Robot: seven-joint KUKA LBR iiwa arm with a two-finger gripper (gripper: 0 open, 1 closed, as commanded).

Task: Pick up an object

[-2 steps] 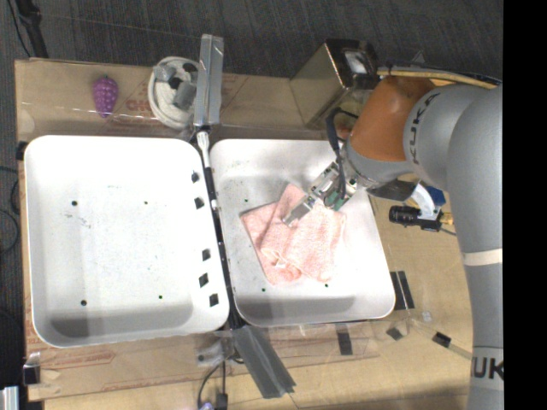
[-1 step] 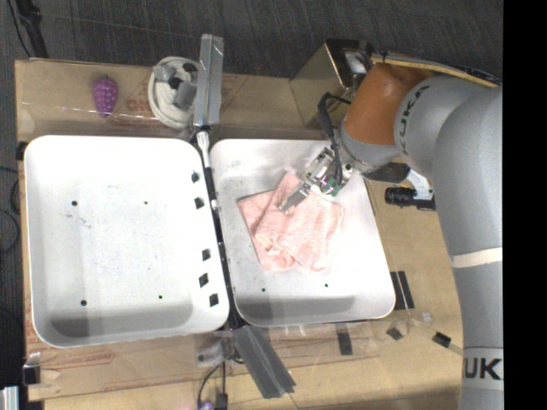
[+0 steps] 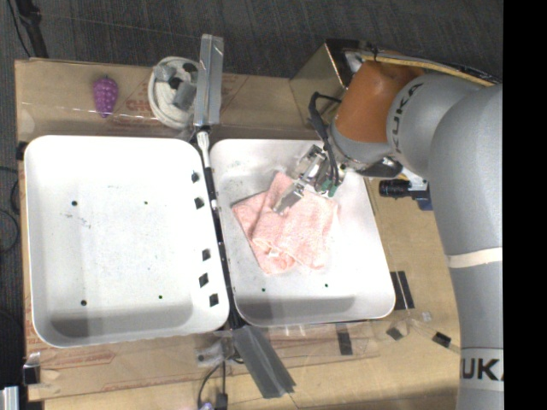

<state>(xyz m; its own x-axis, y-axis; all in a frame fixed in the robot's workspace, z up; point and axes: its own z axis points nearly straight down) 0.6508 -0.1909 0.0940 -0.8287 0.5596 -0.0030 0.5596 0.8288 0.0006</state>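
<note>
With the pincer point(image 3: 301, 186) low over the upper edge of the crumpled pink cloth point(image 3: 286, 226) in the right white bin point(image 3: 376, 272), jaw state unclear, it may snag just a fold that slips free.

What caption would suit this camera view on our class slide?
KUKA arm's gripper poised over a crumpled pink cloth in the right-hand white bin.
</note>
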